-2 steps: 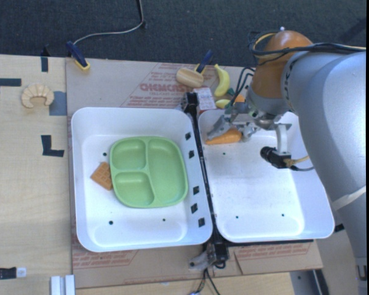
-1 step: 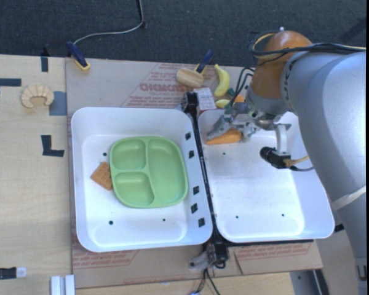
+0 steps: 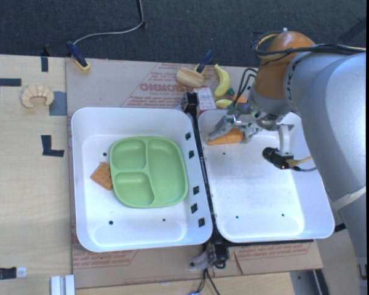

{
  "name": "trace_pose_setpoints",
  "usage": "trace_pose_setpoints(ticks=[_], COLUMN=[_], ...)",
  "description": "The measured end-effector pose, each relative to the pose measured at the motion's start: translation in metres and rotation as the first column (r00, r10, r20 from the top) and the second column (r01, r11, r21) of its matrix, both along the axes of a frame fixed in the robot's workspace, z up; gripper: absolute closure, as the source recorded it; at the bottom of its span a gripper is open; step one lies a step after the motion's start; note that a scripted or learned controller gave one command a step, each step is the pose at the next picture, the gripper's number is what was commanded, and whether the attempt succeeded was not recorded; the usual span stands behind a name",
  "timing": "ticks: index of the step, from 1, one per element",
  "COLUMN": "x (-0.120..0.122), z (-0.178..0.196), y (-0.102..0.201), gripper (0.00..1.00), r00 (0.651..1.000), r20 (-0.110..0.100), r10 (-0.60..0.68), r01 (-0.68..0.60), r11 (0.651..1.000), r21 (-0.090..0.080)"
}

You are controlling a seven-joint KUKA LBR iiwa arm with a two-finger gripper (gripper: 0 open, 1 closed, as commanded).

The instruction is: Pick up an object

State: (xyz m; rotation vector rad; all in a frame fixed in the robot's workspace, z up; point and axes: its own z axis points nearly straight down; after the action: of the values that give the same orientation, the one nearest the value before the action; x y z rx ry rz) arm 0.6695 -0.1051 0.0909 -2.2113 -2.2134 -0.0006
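Grey arm (image 3: 332, 109) reaches into the right bin (image 3: 267, 217), lowering its gripper (image 3: 234, 128) onto an orange wedge (image 3: 226, 139) at the far-left corner, probably to grasp it. How wide the gripper stands, I cannot tell.

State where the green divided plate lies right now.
The green divided plate lies in the left bin, near its middle, with an orange cracker at its left edge.
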Motion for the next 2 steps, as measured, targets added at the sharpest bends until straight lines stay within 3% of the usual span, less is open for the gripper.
trace_pose_setpoints(ticks=[1, 2], x=[-0.0005, -0.0008], z=[-0.0007, -0.0019], y=[0.0038, 0.0020], gripper=[0.00, 0.00], r00=[1.000, 1.000], r20=[0.003, 0.001], r10=[-0.003, -0.001], r01=[0.003, 0.001], r11=[1.000, 1.000], r21=[-0.009, -0.004])
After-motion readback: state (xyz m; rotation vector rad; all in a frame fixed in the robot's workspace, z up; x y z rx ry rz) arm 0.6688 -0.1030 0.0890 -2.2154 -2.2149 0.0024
